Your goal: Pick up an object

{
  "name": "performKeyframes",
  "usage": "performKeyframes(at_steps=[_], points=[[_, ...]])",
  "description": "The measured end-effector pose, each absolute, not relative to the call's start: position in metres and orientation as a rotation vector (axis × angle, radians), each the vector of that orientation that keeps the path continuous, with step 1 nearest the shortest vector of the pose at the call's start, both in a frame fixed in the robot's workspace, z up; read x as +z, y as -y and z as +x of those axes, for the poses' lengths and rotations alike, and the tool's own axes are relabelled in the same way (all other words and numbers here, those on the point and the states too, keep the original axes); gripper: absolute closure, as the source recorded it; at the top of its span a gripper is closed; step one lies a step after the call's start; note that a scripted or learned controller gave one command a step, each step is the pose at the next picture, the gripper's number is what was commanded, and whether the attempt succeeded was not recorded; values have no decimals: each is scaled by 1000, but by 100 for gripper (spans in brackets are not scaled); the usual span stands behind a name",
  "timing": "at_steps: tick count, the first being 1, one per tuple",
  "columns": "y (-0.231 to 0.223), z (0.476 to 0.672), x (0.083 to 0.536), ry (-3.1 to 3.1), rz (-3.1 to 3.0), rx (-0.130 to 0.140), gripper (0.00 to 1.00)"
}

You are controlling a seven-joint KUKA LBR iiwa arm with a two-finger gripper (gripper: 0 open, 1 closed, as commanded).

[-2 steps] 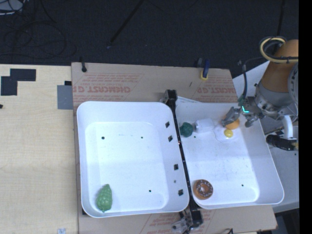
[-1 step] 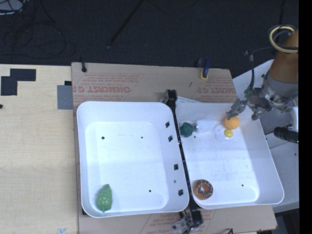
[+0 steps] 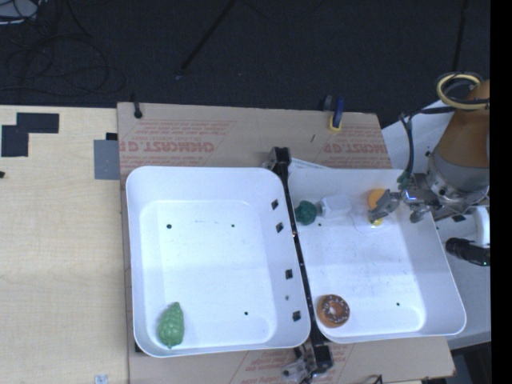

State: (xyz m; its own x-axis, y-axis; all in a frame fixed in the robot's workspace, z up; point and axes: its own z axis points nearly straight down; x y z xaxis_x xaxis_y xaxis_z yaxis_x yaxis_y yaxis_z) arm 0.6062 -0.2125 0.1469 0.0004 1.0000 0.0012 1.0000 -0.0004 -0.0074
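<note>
Frankly, my worry is a miss; the gripper (image 3: 382,206) sits over the upper part of the right bin (image 3: 436,294), right at a small orange-yellow object (image 3: 376,198), and one grey finger (image 3: 387,203) crosses in front of that piece, so I cannot tell how wide the claw stands or whether it has hold of anything; I would not call it a grasp from this view. If the fingers close off-centre, I judge the piece could squirt sideways toward the bin's far wall, or be pushed flat and left behind when the arm lifts; it is small and looks rounded, so it may roll. It lies in the upper middle of the right bin, well apart from the dark green ball-like toy (image 3: 306,212) near the divider and from the brown ring-shaped doughnut toy (image 3: 333,310) at the near edge. As to heading, the orange-yellow piece is too small and too covered for me to name a front; what shows runs a little taller than wide, so I guess its long axis lies roughly up and down the view, away from the near edge; I hold that loosely. A light green lumpy toy (image 3: 170,325) lies in the near corner of the left bin (image 3: 136,214), far from the arm; a slip here would not disturb it.
</note>
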Motion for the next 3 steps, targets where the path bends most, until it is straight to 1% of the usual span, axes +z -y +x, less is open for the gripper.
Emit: performKeyframes(at_steps=[1,2,3], points=[[213,608,158,2218,-2220,3,100],[214,608,158,2216,-2221,3,0],[214,633,195,2225,-2222,-3,0]])
